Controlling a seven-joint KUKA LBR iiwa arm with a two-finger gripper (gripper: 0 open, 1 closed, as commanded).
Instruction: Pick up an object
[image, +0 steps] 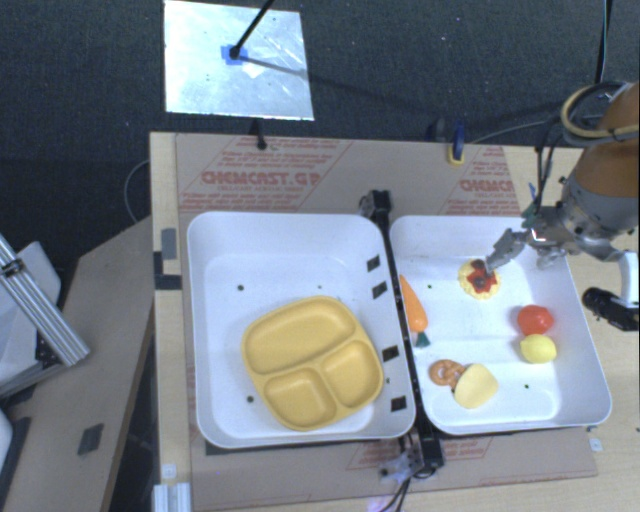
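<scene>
In right bin (575, 300), gripper (487, 265) over red-topped yellow toy (480, 281); carrot (413, 305) near divider

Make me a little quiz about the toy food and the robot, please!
1. True or false: the yellow tray lies in the right bin.
2. What lies against the divider? A carrot B tomato C lemon
3. Fill in: the gripper is at the small ____.

Key: 1 false, it lies in the left bin. 2 A. 3 pizza.
</scene>
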